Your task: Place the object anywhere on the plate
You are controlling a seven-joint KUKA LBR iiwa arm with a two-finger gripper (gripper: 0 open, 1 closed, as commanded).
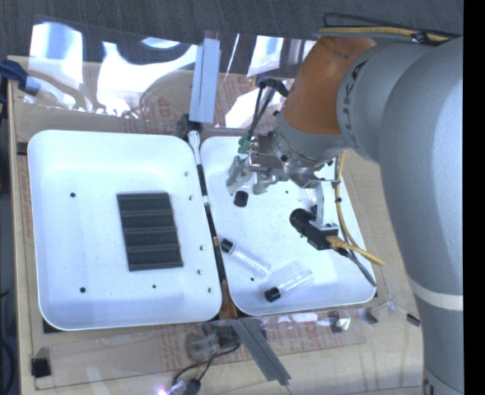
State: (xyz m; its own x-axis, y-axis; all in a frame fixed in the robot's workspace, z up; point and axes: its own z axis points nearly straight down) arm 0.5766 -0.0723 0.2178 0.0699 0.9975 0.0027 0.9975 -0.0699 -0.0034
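The dark ribbed plate lay flat in the middle of the left bin, presumably as the drop target. Two clear vials with dark caps, one just right of the plate across the bins' shared rim and the other further right and nearer the camera, rested loose in the right bin. Either may be the object; neither was on the plate. The hand hung over the right bin's far end, right of the plate; whether it was open or closed could not be told. No legible labels were seen.
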